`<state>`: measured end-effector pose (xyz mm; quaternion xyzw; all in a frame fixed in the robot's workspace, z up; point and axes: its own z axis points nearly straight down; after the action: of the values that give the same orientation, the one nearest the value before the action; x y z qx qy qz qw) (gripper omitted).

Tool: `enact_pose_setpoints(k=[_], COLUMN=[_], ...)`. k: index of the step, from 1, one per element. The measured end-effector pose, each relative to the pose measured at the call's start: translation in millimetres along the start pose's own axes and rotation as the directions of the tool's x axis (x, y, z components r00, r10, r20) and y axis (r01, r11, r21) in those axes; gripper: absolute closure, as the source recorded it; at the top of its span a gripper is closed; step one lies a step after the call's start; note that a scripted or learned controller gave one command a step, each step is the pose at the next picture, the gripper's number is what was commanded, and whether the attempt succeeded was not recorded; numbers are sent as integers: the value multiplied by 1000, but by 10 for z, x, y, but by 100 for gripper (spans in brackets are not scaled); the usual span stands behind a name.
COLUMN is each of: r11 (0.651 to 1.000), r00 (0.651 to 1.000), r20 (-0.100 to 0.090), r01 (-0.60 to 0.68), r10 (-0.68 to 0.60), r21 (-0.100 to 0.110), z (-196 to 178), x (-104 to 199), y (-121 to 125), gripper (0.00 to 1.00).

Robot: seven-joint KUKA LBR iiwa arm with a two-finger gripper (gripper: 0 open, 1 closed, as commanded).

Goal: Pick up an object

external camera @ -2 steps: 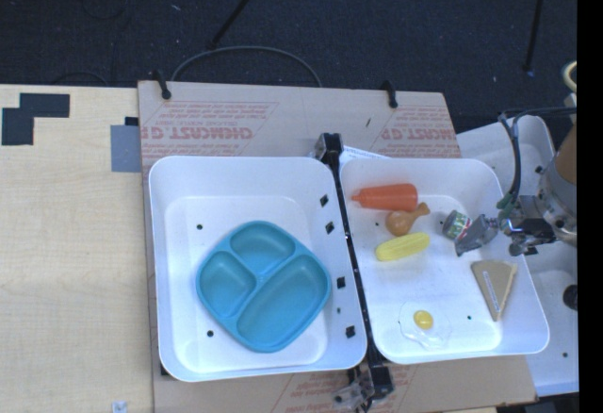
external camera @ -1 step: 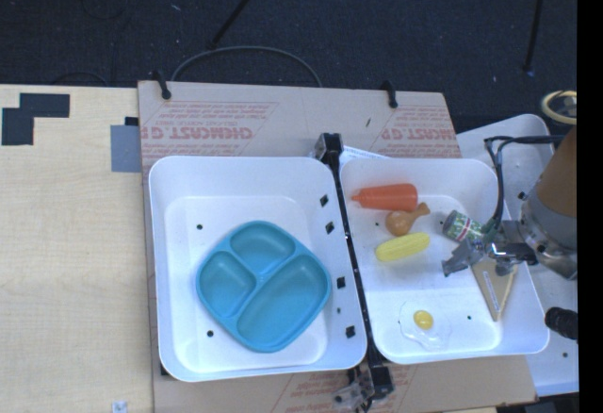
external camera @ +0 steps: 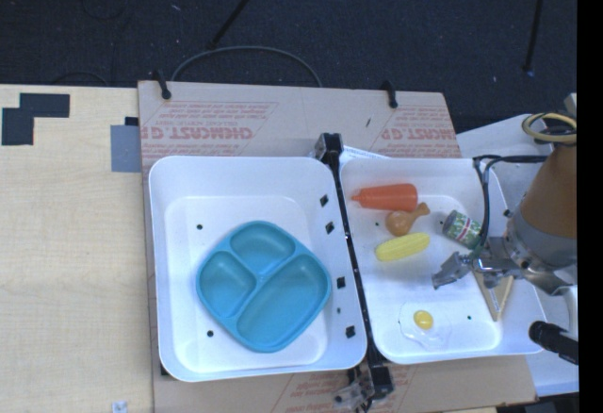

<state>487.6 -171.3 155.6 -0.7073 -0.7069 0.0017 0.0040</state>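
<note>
So my claw (external camera: pixel 455 268) hung over the right bin (external camera: pixel 476 342), couldn't tell how wide it was or if it held anything. Yellow corn (external camera: pixel 402 247) lay just left of it, long axis running left-right.

A brown cardboard sheet (external camera: pixel 283 123) with red printing lies under both bins, reaching toward the top of the frame. Left of it runs a pale wooden bench top (external camera: pixel 66 251) bearing black (external camera: pixel 33 114) and grey (external camera: pixel 123 147) patches at its upper edge. Dark carpet (external camera: pixel 283 6) fills the upper frame, crossed by thin cables (external camera: pixel 247 51). At the far right edge sits what may be a yellow ring (external camera: pixel 549 125).
</note>
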Motion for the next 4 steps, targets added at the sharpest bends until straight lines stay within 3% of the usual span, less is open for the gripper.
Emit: enact_pose_setpoints(k=[1, 2, 4], r11=[1000, 1000, 1000], r00=[1000, 1000, 1000], r20=[-1, 1, 4], r01=[0, -6, 2], r10=[0, 6, -2], r21=[1, -3, -12], z=[601, 469, -788], x=[97, 74, 58], y=[-34, -25, -46], gripper=[0, 100, 100])
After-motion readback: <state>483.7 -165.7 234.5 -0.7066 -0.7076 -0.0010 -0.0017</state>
